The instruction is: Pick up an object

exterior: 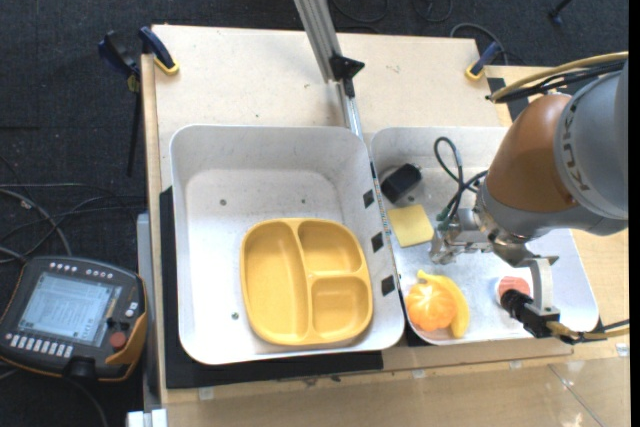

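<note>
the gripper [447, 245] hangs low in the right bin [570, 275], under the arm's orange band. its metal fingers [441, 246] are small and partly hidden by the wrist, so i cannot tell whether they stand wide or narrow, and nothing shows between them.

nearest to the fingers is the pale yellow sponge block [411, 225], just beside them on the side toward the left bin [200, 175]. the orange and yellow fruit toy [437, 305] lies near, below the fingers toward the front wall. the small black object [401, 181] sits a little farther, beyond the sponge toward the back. a red piece [513, 287] lies on the arm's side of the fingers. the yellow divided tray [305, 281] is well apart, in the left bin.

to do this step well, i judge the sponge the best target: shift the fingers over its middle, straddle its two flat sides, descend until near the floor, then close. the fruit's rounded shape would likely slip more easily.
</note>
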You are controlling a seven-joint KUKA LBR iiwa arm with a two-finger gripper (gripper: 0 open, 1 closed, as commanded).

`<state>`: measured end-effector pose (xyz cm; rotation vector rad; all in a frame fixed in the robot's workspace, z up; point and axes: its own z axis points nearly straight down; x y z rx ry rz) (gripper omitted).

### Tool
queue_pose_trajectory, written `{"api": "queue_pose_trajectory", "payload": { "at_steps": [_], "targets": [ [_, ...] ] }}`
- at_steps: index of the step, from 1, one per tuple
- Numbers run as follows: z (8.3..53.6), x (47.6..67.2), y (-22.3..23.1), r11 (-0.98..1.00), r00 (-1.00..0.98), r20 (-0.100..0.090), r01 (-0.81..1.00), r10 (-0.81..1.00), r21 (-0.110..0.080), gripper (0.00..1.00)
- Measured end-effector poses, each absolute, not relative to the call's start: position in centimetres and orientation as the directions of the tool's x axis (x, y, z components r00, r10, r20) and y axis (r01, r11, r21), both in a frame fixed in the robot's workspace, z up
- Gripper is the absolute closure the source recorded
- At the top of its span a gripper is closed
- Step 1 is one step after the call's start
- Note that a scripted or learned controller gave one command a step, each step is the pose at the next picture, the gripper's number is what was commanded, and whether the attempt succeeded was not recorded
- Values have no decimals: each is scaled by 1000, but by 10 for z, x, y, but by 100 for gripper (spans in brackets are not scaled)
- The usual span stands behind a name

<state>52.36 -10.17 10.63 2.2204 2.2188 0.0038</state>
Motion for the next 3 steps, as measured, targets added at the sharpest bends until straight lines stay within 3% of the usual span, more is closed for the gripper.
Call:
{"api": "queue_pose_trajectory", "payload": {
  "at_steps": [3],
  "targets": [
    [269,521,-86,4,-4,-1,1000,1000,6,100]
  ]
}}
